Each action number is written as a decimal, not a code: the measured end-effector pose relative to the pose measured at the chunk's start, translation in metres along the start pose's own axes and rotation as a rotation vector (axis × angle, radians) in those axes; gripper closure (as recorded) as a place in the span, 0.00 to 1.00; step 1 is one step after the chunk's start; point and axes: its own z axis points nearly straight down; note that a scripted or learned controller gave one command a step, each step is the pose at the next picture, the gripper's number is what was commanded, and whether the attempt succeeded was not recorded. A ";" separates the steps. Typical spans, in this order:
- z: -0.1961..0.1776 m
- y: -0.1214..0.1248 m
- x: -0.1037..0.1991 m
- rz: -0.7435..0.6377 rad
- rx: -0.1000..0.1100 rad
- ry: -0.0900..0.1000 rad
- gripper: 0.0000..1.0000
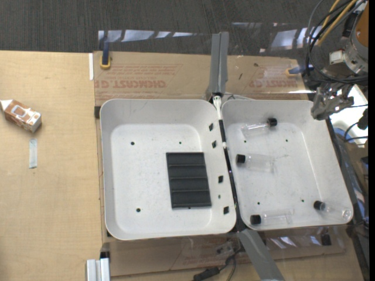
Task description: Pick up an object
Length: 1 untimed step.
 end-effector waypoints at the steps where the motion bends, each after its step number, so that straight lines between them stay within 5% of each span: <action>1: -0.125 -0.027 0.008 -0.247 -0.001 0.000 1.00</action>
